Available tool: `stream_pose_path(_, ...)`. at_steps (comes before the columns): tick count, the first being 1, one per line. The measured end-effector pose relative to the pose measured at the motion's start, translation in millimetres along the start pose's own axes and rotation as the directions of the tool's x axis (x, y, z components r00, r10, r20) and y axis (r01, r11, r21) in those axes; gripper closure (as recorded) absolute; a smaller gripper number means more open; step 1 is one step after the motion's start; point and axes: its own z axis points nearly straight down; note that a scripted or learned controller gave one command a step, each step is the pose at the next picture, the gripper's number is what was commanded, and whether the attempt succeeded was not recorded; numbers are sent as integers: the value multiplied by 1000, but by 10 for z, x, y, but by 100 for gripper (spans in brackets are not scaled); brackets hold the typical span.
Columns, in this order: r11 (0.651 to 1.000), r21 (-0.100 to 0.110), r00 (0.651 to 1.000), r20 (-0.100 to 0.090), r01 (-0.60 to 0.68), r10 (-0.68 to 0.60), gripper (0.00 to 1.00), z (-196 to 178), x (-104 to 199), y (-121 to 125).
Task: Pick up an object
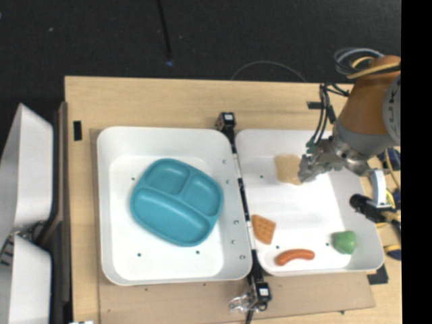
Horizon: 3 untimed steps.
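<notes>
Left bin (108,181): teal divided plate (177,201) lying flat near its middle, nothing else in it. Right bin (317,211): orange waffle-like piece (263,229) by the left wall, red sausage (295,256) near the front edge, green rounded object (345,242) in the front right corner, tan bread-like piece (288,169) toward the back. Gripper (309,168) is down in the right bin, just beside the tan piece's right edge, touching or nearly so. Cannot tell its open or closed state, or whether anything is held. Both bins sit on the wooden tabletop (169,100).
</notes>
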Motion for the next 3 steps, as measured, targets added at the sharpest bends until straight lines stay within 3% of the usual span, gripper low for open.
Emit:
stream_pose_path(1,1000,-4,1000,0,6,-6,100,-652,-22,30)
stream_pose_path(2,1000,0,1000,-1,6,-6,100,-940,-30,43)
stream_pose_path(3,1000,2,1000,-1,9,-9,100,-891,415,238)
